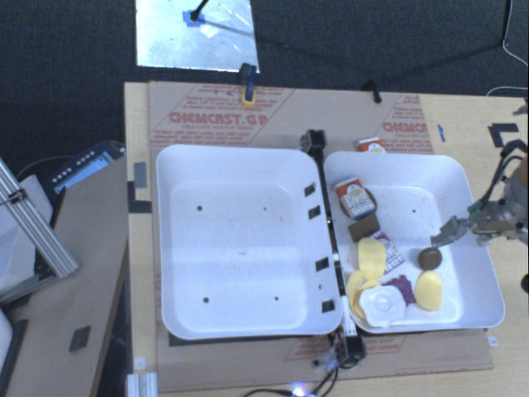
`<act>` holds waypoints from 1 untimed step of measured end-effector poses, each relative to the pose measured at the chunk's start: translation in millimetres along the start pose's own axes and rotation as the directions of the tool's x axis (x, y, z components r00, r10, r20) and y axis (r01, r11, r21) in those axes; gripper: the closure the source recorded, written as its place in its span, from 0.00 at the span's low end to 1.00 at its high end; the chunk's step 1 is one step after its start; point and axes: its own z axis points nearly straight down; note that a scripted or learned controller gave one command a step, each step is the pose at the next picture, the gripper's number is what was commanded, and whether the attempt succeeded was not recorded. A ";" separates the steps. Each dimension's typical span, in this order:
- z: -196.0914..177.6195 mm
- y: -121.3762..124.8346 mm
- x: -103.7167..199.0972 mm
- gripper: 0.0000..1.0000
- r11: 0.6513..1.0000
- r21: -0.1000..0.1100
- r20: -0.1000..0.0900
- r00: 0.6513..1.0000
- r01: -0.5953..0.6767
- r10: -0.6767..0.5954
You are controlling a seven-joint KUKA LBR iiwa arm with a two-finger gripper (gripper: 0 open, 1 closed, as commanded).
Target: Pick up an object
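Claw [446, 231] over right bin [475, 190], grip state unclear, just above round brown object [429, 259], no long axis

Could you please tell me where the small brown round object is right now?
The brown round object lies in the right bin, toward its near right part, just above the yellow lemon-like piece and just below the gripper.

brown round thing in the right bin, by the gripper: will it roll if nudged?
Probably. The brown round object looks ball-like and sits free on the right bin's flat floor, so it may roll. The yellow piece beside it might stop it. The gripper hovers just above-right.
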 end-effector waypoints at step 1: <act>-11.1 1.2 0.0 1.00 1.000 -0.003 0.001 1.000 0.003 -0.003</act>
